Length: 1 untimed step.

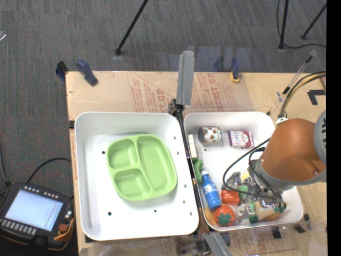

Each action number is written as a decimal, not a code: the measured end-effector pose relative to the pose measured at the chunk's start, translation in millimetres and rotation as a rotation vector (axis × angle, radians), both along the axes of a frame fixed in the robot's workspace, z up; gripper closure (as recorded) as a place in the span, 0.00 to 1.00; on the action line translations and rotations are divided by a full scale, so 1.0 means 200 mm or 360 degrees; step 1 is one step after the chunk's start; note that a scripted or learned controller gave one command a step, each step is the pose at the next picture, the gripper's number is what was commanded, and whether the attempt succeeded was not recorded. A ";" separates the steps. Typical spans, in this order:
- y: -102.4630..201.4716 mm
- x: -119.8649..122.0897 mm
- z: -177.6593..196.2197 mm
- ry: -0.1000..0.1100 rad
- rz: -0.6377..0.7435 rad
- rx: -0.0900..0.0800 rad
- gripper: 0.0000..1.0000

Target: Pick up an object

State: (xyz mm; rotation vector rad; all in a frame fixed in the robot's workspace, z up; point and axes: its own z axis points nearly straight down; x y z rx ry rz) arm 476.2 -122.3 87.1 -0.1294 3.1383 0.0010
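Objects crowd the right bin (266,120): a small can (211,134) and a purple carton (240,138) near the far wall, a blue bottle (210,191), an orange piece (230,197) and a tomato (224,215) toward the near corner. My hand (254,199) hangs low beside those last ones; its grip I cannot tell. A green divided plate (141,167) lies in the left bin (90,143)

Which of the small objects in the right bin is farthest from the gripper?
The small can with strawberry print, at the bin's far left corner. The purple box and blue bottle lie closer to the gripper.
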 end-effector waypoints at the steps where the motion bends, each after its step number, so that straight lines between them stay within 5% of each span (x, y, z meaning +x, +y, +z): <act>1: 0.18 0.20 0.00 -0.0001 0.0134 -0.0003 0.00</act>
